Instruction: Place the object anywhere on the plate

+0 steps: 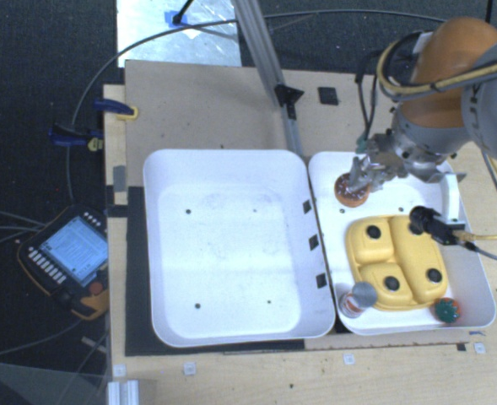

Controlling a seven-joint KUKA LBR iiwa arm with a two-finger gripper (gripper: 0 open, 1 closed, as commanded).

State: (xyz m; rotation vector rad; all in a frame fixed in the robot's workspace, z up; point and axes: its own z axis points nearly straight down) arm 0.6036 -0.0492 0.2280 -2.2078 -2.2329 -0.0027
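Nearest the camera, along the front edge of the right-hand shallow white bin [483,298], a small grey-topped piece with a red underside [355,298] lies at the front left corner, and a small green and orange ball [447,311] rests in the front right corner. Between them and just behind, there's the yellow plastic plate with three moulded compartments [397,261], and it takes up most of that bin's front half. Nothing lies in its compartments, only a dark dot in each.

Over to the left, the other shallow white bin [228,245] stands side by side with the first, their rims touching along the middle. Well off to the left, beyond the counter [206,108], a handheld pendant with a lit blue screen [69,251] lies among cables on the dark floor.

Further back in the right bin, a small round brown object with a pale centre [351,191] lies on the bin floor, apart from the plate, near the back left corner. The jaws [364,174] are right over it, pointing down at it. Whether they are released or clenched on it, I cannot tell from this angle. Behind them rises the grey arm with its orange band [459,53], coming in from the right.
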